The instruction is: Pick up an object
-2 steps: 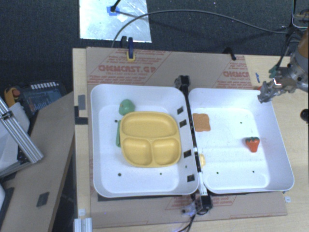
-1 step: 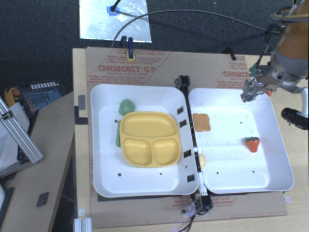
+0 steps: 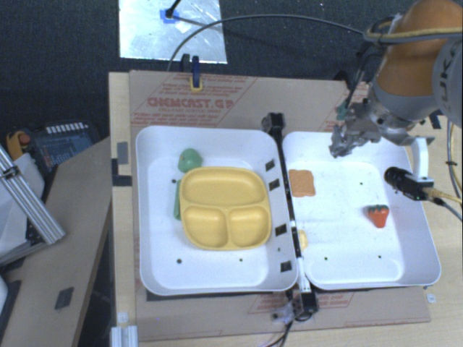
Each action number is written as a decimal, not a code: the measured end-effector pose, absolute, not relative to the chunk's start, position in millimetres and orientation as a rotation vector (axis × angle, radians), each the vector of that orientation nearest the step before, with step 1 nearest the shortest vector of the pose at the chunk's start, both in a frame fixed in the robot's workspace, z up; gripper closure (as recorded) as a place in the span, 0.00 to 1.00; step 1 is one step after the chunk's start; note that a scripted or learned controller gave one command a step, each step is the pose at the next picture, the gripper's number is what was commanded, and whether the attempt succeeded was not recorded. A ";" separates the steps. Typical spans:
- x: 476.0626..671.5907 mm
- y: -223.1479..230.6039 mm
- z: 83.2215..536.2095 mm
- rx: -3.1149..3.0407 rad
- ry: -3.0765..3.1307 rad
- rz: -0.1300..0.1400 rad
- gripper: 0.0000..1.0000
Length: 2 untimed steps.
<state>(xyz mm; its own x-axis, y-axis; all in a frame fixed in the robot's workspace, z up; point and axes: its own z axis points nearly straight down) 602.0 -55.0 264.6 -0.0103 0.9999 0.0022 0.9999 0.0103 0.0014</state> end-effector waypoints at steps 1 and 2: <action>599.4 -3.6 246.6 -2.210 -2.232 -0.003 1.00; 595.5 51.5 251.3 -2.209 -2.232 -0.005 1.00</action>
<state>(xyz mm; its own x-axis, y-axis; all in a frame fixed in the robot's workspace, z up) 595.5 51.5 251.3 -0.0105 0.9999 0.0026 0.9999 0.0105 0.0016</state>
